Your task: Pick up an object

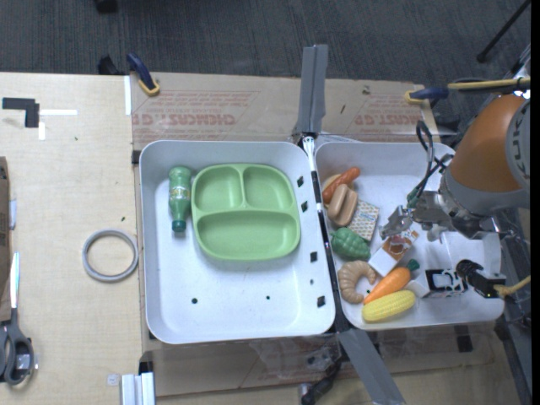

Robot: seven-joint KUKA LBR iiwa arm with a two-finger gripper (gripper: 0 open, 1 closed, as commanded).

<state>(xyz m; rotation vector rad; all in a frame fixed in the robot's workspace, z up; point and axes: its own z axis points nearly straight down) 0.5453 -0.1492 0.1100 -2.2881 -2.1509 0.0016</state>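
Note:
The right bin (439,309) holds several toy foods: a hot dog (342,199), a cracker (364,219), a green leafy piece (350,244), a croissant (356,279), a carrot (391,281), a corn cob (388,306) and a small orange-and-white packet (396,248). My gripper (402,224) hangs low over the middle of this bin, just above the packet and to the right of the cracker. Nothing shows in its grasp. The grey arm with its orange band (489,142) comes in from the right.
The left bin (236,310) holds a green divided plate (246,212) and a green bottle (179,197) lying beside it. On the bench to the left lie a tape ring (110,255) and scissors (15,346). A grey divider bar (312,83) runs between the bins.

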